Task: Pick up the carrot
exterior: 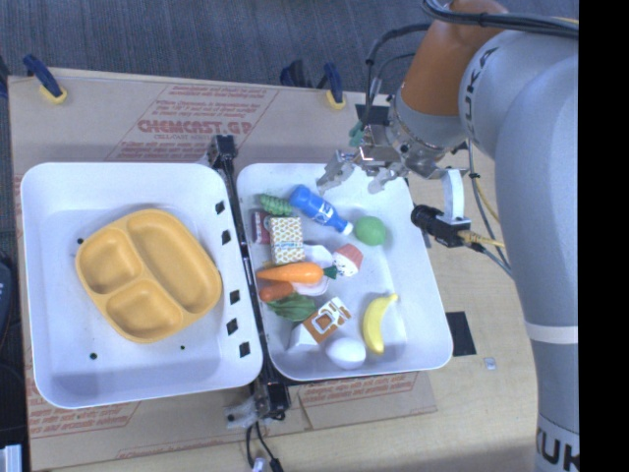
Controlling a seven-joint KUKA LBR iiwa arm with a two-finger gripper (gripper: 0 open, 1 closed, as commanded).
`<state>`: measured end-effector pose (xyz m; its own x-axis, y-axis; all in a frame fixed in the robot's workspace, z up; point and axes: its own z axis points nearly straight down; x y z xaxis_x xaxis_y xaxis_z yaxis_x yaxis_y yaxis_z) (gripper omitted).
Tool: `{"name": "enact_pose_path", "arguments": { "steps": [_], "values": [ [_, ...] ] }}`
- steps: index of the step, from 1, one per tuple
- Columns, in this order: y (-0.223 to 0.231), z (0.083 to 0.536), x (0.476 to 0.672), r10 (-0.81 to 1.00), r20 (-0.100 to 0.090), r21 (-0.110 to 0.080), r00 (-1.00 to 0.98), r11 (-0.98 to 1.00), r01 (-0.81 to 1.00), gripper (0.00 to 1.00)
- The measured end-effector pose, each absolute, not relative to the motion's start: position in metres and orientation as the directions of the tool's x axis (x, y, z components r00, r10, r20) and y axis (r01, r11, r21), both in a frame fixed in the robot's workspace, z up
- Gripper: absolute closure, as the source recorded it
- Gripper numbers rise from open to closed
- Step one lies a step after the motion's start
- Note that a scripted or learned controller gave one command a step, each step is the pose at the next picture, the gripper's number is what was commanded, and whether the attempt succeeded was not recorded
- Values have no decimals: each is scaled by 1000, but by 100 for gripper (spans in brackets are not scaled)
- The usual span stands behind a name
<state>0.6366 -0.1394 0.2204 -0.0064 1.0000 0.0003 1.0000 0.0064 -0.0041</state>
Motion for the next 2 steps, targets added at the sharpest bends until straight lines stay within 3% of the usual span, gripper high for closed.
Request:
{"name": "enact_pose_path", "arguments": {
  "steps": [1,2],
  "values": [
    [-104,123,604,965,2,-5,-260,260,965,0],
    [-99,92,578,977,1,-4,-212,212,977,0]
  ]
}}
